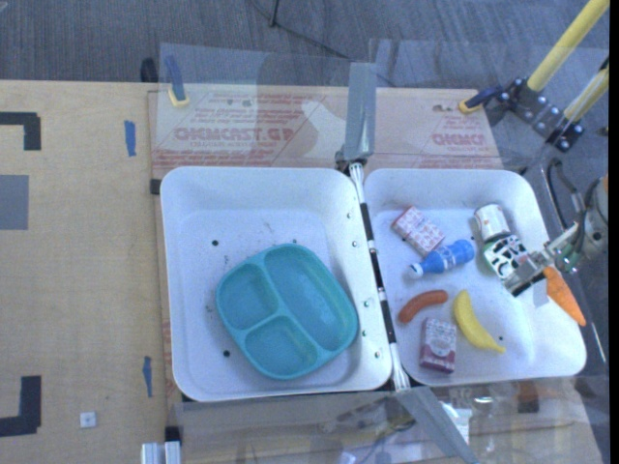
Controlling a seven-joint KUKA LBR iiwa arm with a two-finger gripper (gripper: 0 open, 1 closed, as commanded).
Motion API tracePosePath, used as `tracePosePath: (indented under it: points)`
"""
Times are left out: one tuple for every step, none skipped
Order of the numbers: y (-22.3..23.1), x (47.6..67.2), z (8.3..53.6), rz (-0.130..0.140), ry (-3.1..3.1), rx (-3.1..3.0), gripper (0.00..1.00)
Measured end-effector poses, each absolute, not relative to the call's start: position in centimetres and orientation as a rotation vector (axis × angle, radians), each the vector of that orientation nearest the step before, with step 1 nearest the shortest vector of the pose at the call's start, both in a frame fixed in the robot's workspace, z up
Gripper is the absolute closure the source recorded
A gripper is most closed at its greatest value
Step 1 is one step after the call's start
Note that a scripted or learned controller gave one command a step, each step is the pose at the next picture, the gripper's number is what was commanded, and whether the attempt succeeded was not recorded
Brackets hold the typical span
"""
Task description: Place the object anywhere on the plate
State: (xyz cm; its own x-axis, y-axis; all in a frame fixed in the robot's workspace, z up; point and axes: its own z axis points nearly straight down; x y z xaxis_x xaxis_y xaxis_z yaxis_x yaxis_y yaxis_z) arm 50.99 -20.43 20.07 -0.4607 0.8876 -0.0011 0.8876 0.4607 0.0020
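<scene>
Bins, plate and loose goods: state at pick

Plate (286, 309): teal, three compartments, lying in the left bin (193, 201). Nothing on it.

Right bin (522, 187): holds a red-patterned packet (417, 228), a blue bottle (443, 258), a sausage (424, 304), a banana (476, 322), a red box (439, 344), a can (490, 222) and a carrot (563, 295).

Gripper (527, 276): at the right bin's right side, just left of the carrot and below the can. Whether it is released or clenched cannot be told; nothing is seen gripped.

Object for the plate: not singled out. The carrot lies nearest, touching or just beside the gripper on its right, long axis slanting down-right. The plate lies well to the left, across the bin divider.
</scene>
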Motion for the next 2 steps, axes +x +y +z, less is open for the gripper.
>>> tracePosePath:
  points:
    - [-13.6, 51.5, 21.8, 0.001, 2.715, 1.58, 1.0]
    - [-5.9, 48.9, 22.1, 0.0, 2.69, 1.625, 1.0]
